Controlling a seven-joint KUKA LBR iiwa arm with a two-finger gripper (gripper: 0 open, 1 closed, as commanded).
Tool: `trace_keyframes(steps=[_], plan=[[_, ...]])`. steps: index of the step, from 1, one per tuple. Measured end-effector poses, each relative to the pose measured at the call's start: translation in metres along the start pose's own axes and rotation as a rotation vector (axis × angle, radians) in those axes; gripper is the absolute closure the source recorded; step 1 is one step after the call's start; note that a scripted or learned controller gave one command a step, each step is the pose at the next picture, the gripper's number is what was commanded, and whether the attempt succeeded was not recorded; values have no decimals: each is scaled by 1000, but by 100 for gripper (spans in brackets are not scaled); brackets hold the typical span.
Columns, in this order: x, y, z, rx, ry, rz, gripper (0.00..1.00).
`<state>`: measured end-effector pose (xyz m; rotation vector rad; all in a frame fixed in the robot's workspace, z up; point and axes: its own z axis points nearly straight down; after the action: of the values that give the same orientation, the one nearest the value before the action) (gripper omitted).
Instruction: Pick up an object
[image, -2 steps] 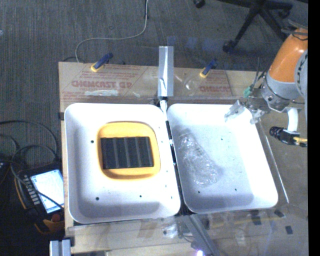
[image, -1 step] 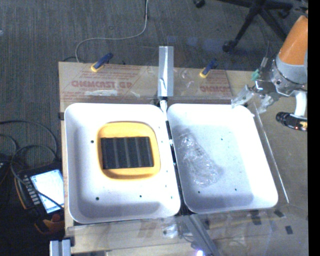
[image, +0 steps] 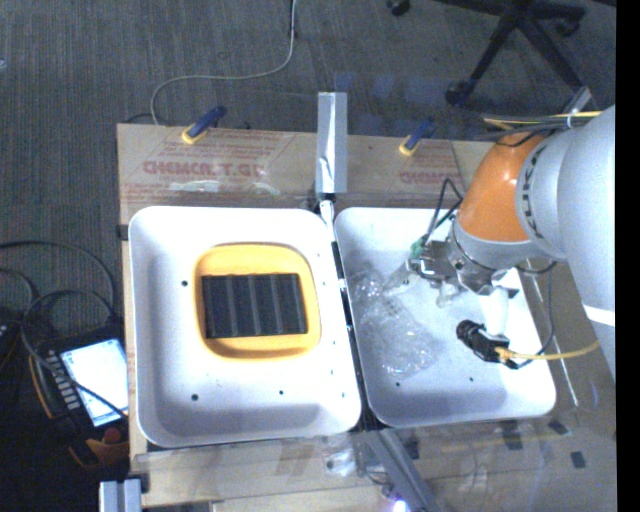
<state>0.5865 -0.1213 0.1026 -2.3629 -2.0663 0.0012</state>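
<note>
Clear wrap (image: 392, 322) just left of tool (image: 437, 272)

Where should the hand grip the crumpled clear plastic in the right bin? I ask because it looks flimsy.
Probably a raised fold near the middle of the crumpled clear plastic, coming straight down from above. It lies low and spread on the right bin floor, with no firm edge to take from the side.
</note>
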Motion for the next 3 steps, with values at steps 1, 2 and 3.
trace_keyframes(steps=[1, 2, 3], plan=[[10, 13, 10, -14, -2, 69, 0], [-32, -16, -73, -2, -2, -76, 0], [-20, -40, -193, -3, -4, 86, 0]])
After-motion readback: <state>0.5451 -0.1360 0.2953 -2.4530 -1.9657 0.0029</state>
